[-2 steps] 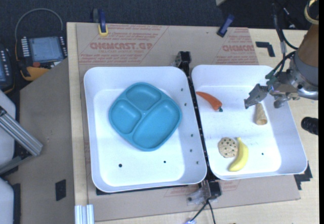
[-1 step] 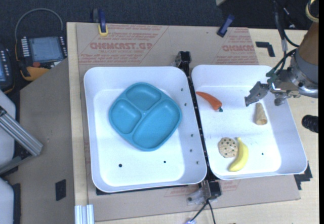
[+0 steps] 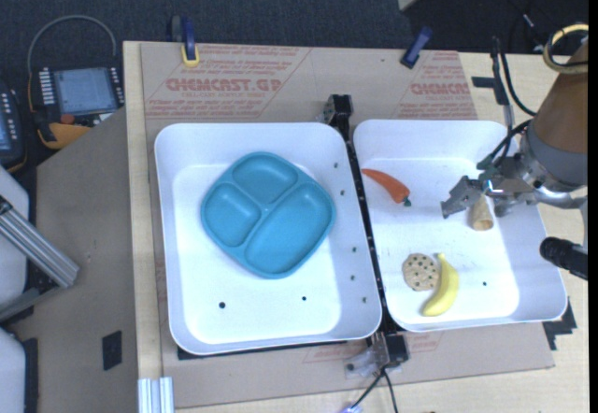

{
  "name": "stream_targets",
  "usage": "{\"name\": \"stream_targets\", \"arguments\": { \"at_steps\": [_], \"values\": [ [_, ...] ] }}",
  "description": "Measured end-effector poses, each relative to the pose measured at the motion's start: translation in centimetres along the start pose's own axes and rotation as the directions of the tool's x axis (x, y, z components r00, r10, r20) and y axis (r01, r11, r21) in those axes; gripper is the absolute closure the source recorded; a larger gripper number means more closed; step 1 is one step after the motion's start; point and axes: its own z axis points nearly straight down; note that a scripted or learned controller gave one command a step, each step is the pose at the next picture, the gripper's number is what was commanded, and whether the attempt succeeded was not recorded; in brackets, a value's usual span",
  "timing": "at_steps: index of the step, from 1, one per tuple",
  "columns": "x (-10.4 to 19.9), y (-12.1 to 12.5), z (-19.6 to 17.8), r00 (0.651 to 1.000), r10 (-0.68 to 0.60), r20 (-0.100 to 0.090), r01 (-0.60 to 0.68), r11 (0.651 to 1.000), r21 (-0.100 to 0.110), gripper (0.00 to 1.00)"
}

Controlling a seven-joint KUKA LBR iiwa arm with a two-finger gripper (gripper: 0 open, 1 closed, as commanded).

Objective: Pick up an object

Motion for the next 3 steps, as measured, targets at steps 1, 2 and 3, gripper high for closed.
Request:
{"name": "stream_targets", "arguments": {
  "at_steps": [1,2,3],
  "values": [
    [0.1,0.2,4.3,1.0,-0.001,-0.001,0.001,1.0,0.0,0.0],
    [0.7,-0.7,9.3,1.0,-0.001,-0.001,0.001,1.0,0.001,0.0],
    [0.6,-0.5,7.9,1.0,0.0,0.002,0.0,1.0,-0.008,1.0]
  ]
}}
